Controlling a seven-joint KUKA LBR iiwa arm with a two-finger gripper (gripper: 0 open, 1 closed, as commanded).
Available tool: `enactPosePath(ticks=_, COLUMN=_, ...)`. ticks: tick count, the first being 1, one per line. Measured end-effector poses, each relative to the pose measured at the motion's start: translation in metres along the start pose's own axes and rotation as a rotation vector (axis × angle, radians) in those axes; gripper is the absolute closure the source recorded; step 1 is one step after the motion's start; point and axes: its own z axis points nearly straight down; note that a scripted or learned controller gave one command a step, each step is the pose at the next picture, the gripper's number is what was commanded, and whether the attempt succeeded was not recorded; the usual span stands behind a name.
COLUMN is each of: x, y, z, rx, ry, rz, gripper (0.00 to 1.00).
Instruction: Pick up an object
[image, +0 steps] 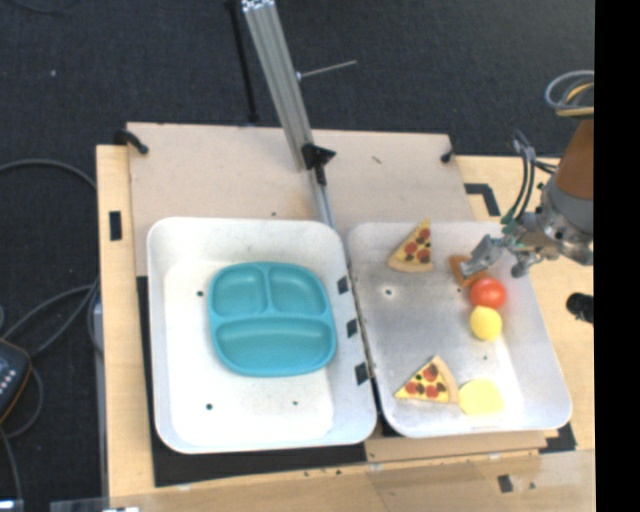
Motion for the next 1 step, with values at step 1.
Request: enactPosePath(ticks=1, x=-0.0002, y=-0.0001, z=-0.0001, rx=0.000, ry=-0.001, rz=-0.001, gripper=0.00)
